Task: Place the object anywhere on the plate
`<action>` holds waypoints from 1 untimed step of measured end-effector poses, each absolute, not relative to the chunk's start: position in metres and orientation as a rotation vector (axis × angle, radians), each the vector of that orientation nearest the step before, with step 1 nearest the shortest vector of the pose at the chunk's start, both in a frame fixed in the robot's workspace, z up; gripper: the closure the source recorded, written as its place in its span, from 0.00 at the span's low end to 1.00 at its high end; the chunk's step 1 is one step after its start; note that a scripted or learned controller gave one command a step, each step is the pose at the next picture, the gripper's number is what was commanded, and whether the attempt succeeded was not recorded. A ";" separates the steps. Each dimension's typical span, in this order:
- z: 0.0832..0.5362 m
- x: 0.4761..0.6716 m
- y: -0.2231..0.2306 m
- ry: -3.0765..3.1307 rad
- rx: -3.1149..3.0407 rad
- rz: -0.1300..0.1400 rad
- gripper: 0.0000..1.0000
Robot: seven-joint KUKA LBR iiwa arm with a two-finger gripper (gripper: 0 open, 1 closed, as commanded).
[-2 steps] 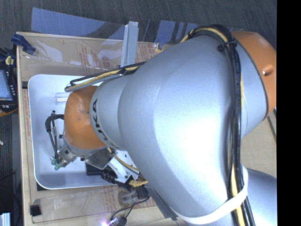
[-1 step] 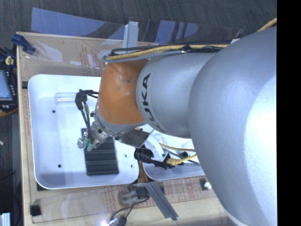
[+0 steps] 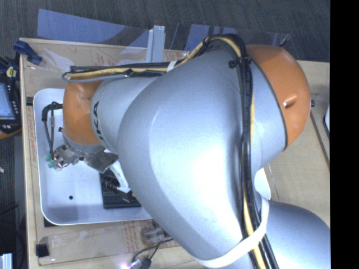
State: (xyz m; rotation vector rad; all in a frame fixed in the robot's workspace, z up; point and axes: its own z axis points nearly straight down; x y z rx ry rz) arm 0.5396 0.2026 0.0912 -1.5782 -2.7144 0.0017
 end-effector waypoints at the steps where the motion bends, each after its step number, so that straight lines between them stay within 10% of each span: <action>1: 0.125 0.512 0.178 -3.018 -0.858 0.004 1.00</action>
